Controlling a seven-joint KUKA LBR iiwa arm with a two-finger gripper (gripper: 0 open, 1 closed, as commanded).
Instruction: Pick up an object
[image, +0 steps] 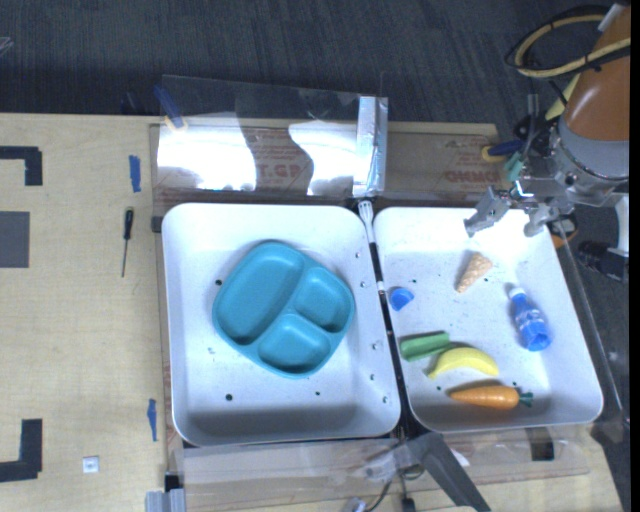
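Two white bins, gripper over the right one

Gripper (511, 212) hangs at the right bin's (585, 345) 1 o'clock corner, fingers spread, nothing between them. Below it: cone (473, 271), blue bottle (527, 319), blue cap (400, 298), green pod (424, 344), banana (462, 362), carrot (485, 397). Left bin (190, 300) holds a blue divided plate (283, 307).

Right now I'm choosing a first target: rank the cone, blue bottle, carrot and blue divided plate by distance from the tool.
1. Cone, just below the tool, right bin.
2. Blue bottle, right side of that bin.
3. Carrot, along its front edge.
4. Blue divided plate, in the left bin.
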